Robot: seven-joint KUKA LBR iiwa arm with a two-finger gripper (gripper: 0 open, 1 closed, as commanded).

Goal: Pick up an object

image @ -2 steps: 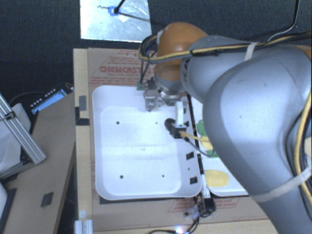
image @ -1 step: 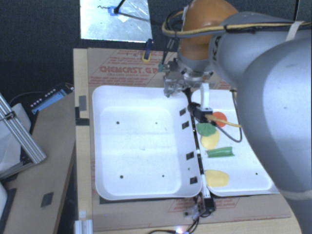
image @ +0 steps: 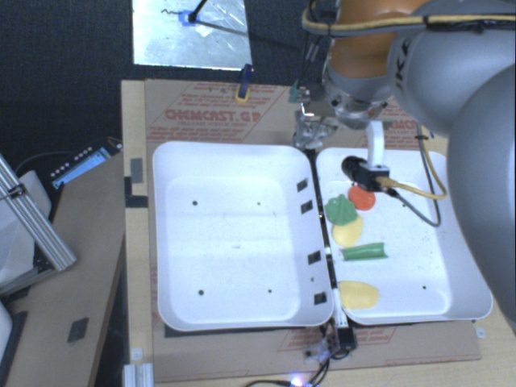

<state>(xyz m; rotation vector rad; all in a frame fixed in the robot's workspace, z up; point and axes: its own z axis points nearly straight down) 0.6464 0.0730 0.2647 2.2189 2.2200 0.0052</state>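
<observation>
The right bin [image: 451, 289] holds several small items near its left wall. A red round piece [image: 364, 199] lies next to a green leafy piece [image: 339, 210]. Below them are a pale yellow piece [image: 347, 233], a green stick-shaped piece [image: 364, 252] and a yellow oval piece [image: 358, 295]. My gripper [image: 310, 132] hangs over the far end of the divider between the two bins, up and left of the items, and nothing shows in it. The arm's grey and orange body covers the far right of this bin.
The left bin [image: 234, 232] lies beside the right one, with black clips [image: 314, 258] along the shared wall. A black fitting with a yellow cable [image: 415, 193] hangs from the arm over the right bin. A foil sheet [image: 189, 22] lies behind the bins.
</observation>
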